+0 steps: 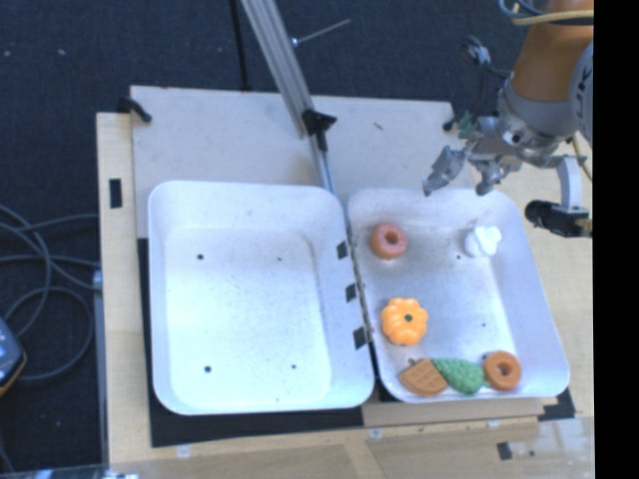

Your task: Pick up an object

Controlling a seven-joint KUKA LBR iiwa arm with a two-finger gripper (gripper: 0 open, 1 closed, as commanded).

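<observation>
Overhead slanted view of a worktop [240, 133] carrying 2 shallow white bins side by side. The left bin [170, 208] shows a speckled floor with a few small dark dots. The right bin [539, 307] holds 6 objects. A pink-iced doughnut [388, 240] lies near its far-left corner, close to the wall shared with the left bin. A small white object [483, 240] lies near the far-right corner, well apart from the doughnut. An orange pumpkin [404, 321] sits against the left wall, about midway along it. Along the near edge, 3 items lie in a row: a tan waffle-like piece [423, 378], a green leafy piece [460, 374] touching it, and an orange-brown doughnut [502, 370] just beside the green piece toward the near-right corner.

The arm [547, 63], grey with an orange band, enters from the right. Its jaws [462, 175] hang over the far edge of the right bin, above the rim and apart from every object; the 2 fingers stand spread with a clear gap, and nothing lies between them. A slanted metal rail [278, 48] crosses the far edge of the worktop between the bins.
</observation>
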